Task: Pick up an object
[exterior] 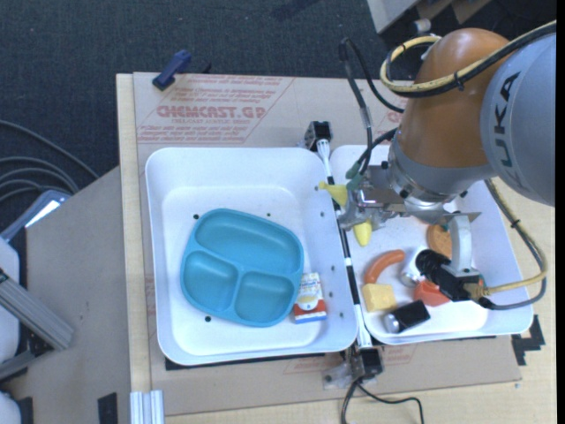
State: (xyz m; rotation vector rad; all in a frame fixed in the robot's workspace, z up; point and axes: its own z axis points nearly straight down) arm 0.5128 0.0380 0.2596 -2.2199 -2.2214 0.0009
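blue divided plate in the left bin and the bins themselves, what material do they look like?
Blue divided plate: looks like molded plastic, matte to satin, with uniform colour, soft rounded compartment ridges and only faint sheen. Left bin and right bin: probably thin white plastic, smooth and slightly glossy, with rounded formed corners and rims. Can't confirm either from the look alone.

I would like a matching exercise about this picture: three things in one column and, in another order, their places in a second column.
Things:
1. blue divided plate
2. orange sausage
3. small carton

Places:
A. in the right bin
B. middle of the left bin
C. beside the plate's right edge, in the left bin

Pairs: 1-B, 2-A, 3-C
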